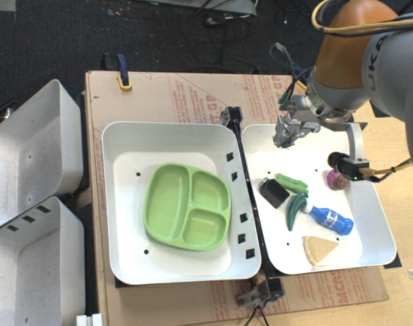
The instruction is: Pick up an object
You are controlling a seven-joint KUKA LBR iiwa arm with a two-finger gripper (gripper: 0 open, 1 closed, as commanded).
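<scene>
My gripper [286, 137] hangs over the far left part of the right bin [380, 246], with nothing visible between its fingers. Below it in that bin lie a black block [274, 193], a green pepper-like piece [292, 183], a dark green piece [295, 212], a blue bottle [331, 219], a tan wedge [319, 249] and a small purple object [338, 179] near the right wall. The gripper is clear of all of them, up and behind the black block.
The left bin [118, 182] holds a light green divided plate [187, 206]. Black clips run along the divider between the bins [245, 202]. A black fitting with a cable [349, 164] sits at the right bin's right side. White tubs [30, 182] stand to the left.
</scene>
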